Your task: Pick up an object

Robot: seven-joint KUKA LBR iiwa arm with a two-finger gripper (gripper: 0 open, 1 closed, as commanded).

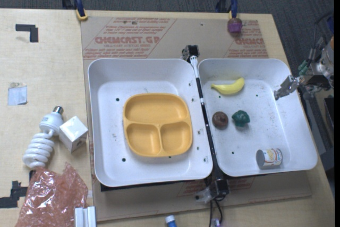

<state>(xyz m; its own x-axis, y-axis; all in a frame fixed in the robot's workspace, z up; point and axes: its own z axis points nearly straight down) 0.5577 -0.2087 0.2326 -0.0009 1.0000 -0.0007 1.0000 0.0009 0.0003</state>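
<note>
Right white bin (297,130) holds four objects: a curved yellow plastic banana (229,86) near the back, a round brown doughnut-like piece (220,119) beside a dark green lumpy piece (241,118) mid-bin, and a small can (269,157) lying on its side near the front. Gripper (285,88) sits at the bin's right rim, nothing between it; open or closed: cannot tell.

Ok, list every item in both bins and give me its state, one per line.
yellow tray: flat in the left bin, compartments bare
banana: lying flat, right bin
brown ball: resting beside the green object
can: tipped on its side
gripper: over the right bin's edge, holding nothing
</note>
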